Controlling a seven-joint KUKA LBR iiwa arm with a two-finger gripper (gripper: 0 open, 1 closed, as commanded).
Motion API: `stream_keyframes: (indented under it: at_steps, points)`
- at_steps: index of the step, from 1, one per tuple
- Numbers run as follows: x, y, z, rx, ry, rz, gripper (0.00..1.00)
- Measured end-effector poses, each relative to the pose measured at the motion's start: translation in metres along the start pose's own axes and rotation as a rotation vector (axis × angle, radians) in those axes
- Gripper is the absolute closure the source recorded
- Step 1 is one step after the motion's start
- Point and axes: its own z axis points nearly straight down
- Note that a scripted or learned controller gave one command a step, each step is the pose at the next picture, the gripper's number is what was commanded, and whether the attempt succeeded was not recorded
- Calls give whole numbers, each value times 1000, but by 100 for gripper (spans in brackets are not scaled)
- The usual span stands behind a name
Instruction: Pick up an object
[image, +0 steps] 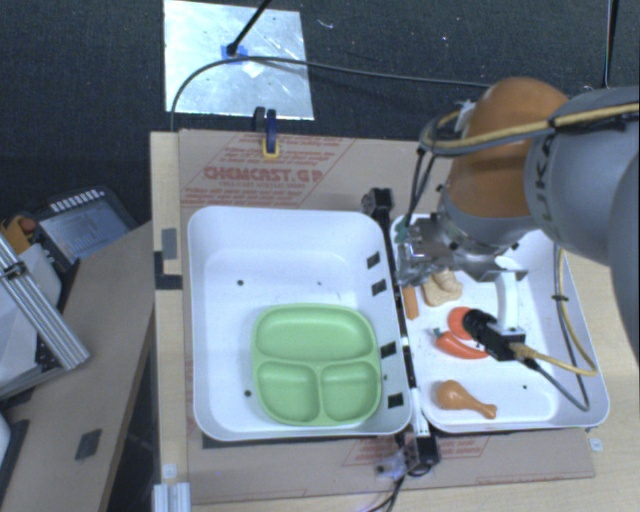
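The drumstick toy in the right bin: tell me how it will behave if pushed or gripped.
The drumstick toy looks like smooth moulded plastic, so probably light, stiff and somewhat slippery. Its bulbous end and thin handle suggest it would pivot or roll rather than slide straight. It lies near the right bin's front wall, which may stop it.

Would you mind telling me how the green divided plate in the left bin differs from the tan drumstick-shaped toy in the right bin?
The green divided plate is broad, flat and split into three compartments; the tan drumstick-shaped toy is small, narrow and rounded at one end. The plate takes up much of the left white bin, while the drumstick takes only a little of the right white bin floor near its front edge. Both lie flat, away from the gripper.
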Motion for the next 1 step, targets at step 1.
stream_keyframes:
  at_steps: [1]
  points:
    - [59,-6,-4,1,0,0,100]
